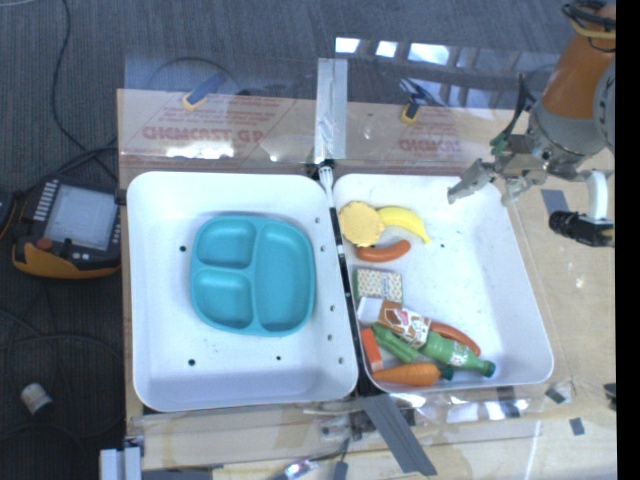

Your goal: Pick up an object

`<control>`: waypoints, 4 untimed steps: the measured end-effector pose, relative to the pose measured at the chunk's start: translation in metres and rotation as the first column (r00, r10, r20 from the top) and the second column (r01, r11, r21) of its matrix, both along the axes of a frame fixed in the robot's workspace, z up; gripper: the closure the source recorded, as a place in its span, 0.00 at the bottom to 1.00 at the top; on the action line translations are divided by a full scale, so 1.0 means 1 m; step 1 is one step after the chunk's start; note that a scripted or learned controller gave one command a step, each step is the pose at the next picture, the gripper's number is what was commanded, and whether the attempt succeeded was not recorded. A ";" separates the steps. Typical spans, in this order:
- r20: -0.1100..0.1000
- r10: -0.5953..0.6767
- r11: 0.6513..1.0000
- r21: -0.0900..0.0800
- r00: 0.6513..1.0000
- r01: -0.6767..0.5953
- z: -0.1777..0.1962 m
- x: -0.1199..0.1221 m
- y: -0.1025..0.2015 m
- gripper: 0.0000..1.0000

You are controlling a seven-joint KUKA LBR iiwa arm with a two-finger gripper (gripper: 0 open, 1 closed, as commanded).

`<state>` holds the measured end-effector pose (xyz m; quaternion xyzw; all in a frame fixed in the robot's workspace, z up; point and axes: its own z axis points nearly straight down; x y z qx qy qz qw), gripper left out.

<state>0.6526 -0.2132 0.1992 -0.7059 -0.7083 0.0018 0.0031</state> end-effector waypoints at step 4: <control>0.013 0.105 0.995 0.001 0.994 -0.105 -0.102 -0.025 0.077 0.00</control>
